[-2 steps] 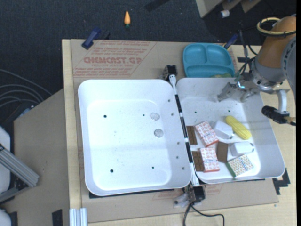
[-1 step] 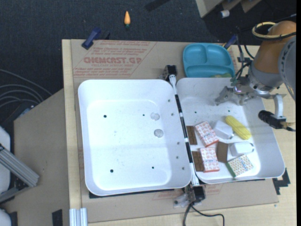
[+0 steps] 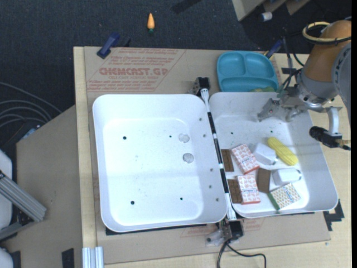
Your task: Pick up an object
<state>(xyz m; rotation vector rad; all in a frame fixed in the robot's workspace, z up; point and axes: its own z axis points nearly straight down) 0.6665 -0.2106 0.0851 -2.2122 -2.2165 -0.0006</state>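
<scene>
The right bin (image 3: 312, 149) holds a cluster of small objects in its front half. Among them are a yellow banana-shaped piece (image 3: 282, 151), two white lumps (image 3: 265, 154) (image 3: 288, 176), three red-and-white patterned boxes (image 3: 244, 158) (image 3: 249, 188) (image 3: 286, 195) and brown blocks (image 3: 263, 180). My gripper (image 3: 277, 111) hangs over the bare back part of this bin, behind the cluster and apart from it. Its two fingers are spread open with nothing between them.
The left bin (image 3: 150, 161) holds two small round discs (image 3: 184, 138) (image 3: 188, 158). A blue divided plate (image 3: 247, 71) lies behind the right bin. The grey arm (image 3: 321, 77) comes in from the right, with a black cable beside it.
</scene>
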